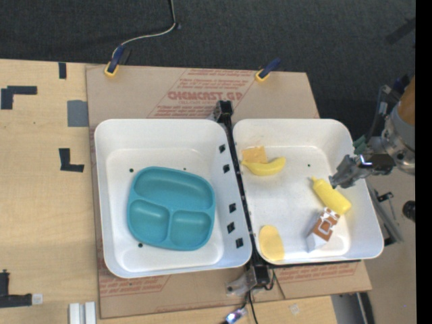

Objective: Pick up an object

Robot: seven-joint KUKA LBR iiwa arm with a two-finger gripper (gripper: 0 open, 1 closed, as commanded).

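Gripper (345, 171) hangs at right bin (297, 128) right rim, jaws state cannot tell, nothing visibly held; yellow bottle (331, 196) lies just beside, near carton (324, 227), so a descent risks clipping the rim or nudging the bottle away.

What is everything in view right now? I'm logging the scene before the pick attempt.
Left bin: one, white, left half of the bench.
Divided plate: one, teal, three compartments, lying in the left bin.
Right bin: one, white, right half.
Banana: one, yellow, upper left of the right bin.
Orange piece: one, touching the banana's upper edge.
Yellow bottle: one, right side of the right bin.
Small carton: one, grey with orange and white print, below the bottle.
Pale yellow lump: one, bottom left of the right bin.
Clamps: two, blue and yellow, on the cardboard's top edge.
Gripper: one, dark, at the bottle's upper end.
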